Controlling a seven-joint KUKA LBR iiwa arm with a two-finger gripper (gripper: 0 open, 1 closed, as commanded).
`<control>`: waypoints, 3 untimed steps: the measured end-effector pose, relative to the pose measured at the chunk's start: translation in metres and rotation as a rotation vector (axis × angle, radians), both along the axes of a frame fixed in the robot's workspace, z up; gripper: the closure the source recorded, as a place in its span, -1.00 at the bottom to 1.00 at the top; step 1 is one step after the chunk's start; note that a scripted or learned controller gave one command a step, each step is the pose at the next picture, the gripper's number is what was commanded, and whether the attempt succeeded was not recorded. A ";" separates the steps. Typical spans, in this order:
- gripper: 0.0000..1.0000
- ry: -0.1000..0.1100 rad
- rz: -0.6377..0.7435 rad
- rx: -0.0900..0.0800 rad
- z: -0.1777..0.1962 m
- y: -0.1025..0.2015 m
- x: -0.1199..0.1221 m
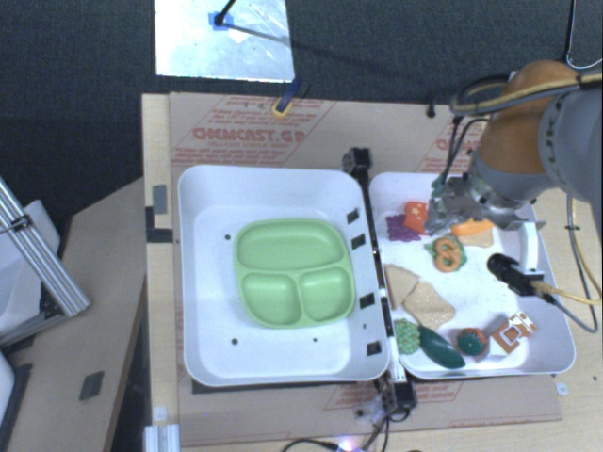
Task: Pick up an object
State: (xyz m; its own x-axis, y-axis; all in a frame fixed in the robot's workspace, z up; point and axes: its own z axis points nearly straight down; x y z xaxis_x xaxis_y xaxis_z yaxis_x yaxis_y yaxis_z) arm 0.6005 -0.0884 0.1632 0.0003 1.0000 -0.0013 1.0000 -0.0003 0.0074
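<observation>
Two white bins (pixel 193 252) sat on a cardboard-covered bench (pixel 245 130) over dark flooring; gripper (pixel 441 213) state could not be determined.

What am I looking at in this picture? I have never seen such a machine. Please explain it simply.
One camera looks down at a slant on a bench with two white bins. The grey and orange robot arm reaches in from the right; its gripper is low over the right bin. The left bin holds a green tray. The right bin holds toy food: bread, an orange block, a pretzel. I cannot tell whether anything is held.
</observation>
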 end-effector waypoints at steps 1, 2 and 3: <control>1.00 0.000 0.001 0.000 0.061 -0.006 -0.004; 1.00 0.005 0.002 0.001 0.061 -0.006 -0.003; 1.00 0.004 0.008 0.002 0.063 0.028 0.004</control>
